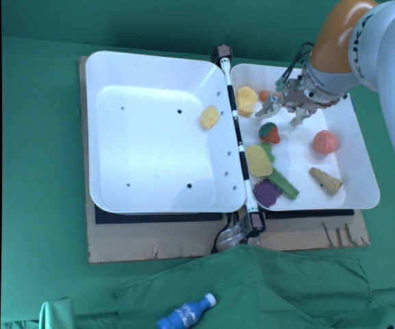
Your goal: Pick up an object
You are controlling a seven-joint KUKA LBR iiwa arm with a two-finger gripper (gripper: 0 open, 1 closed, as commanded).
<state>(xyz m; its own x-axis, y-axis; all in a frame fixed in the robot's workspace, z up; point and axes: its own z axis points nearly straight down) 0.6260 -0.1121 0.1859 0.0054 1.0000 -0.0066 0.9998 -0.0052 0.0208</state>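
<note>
Since no one toy is named: any piece in the right bin [361,184] would serve, and the strawberry toy [270,132] lies nearest, just below and left of the pincer [284,108].
Pincer state: its fingers look spread, with only white bin floor visible between them; it holds nothing.
Pincer pose: it hangs low over the upper middle of the right bin, tilted in from the right because the arm [382,40] reaches from that side.
Small orange piece [264,96]: just left of the pincer, partly hidden by a finger, too small to identify.
Yellow ridged toy [246,101]: further left of the pincer, against the bin wall by the divider.
Red ball [325,142]: below and right of the pincer, lying apart from the others, so probably an easy grasp.
Cluster below: a yellow flat piece [258,160], a green stick [282,183] and a purple piece [266,193] lie touching or overlapping, well below the pincer; crowding would likely hamper a clean grip there.
Cone toy [326,180]: below and right, near the bin's lower edge.
Left bin [115,81]: far left of the pincer, carrying one yellow toy [209,117] near its right wall.
Tabletop [46,149]: green, with a blue bottle [187,312] on cloth well below the bins.
Stage, as judged: approach, with no grasp yet made.
</note>
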